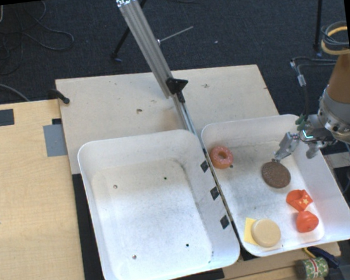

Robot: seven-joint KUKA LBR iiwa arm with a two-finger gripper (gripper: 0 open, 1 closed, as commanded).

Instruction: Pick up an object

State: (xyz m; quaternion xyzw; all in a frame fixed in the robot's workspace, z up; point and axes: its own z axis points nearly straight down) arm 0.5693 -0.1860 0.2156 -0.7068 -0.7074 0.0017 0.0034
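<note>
The gripper (pixel 284 151) hangs just above the brown disc (pixel 275 174); I cannot tell its state. The disc seems light, stiff and flat; grasp its edges

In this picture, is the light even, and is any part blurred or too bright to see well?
In the camera view the light is soft and even; the white bins look bright but keep their speckles, without harsh glare. The brown round patty and the donut cast only faint shadows. The pincer looks slightly soft, so its fingers are hard to read. The dark floor at the top is dim.
</note>
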